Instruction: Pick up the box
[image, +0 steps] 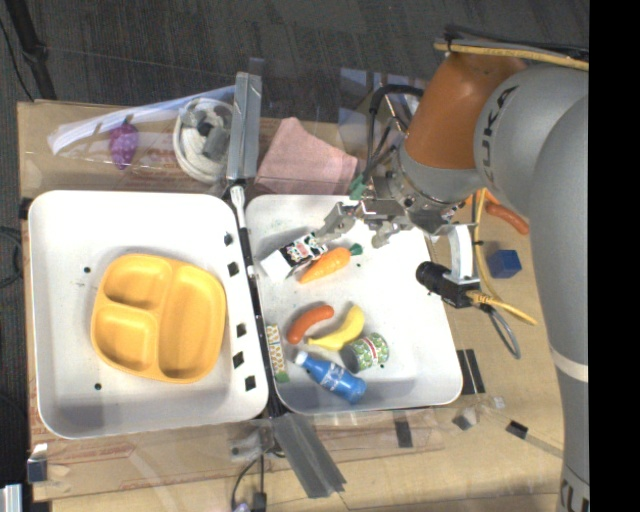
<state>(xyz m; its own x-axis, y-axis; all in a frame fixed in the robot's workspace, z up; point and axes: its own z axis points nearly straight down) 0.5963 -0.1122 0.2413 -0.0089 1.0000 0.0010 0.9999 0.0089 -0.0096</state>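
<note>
Gripper (362, 222) hanging low over the far part of the right bin (430, 330), fingers spread apart, nothing between them. One finger (336, 216) reaching toward the left, the other (385, 233) nearer the wrist side. Box (299, 251) lying just beside and below the left finger, small, white with dark print, tilted; whether touching the finger, impossible to tell. Carrot (326, 263) resting against the box's near edge.

Above the gripper, wrist bent down from the right, orange band (450, 105) broad and bulging, then the grey arm (545, 200) running down the right side.

Further out in the same bin: red sausage (309, 320), banana (340, 330), green can (366, 351), blue bottle (332, 377), grouped near the front wall. Left bin (60, 400) bearing a yellow divided tray (158, 316). Beyond the bins, pink cloth (300, 160) and clear bag (130, 135) on the bench.
</note>
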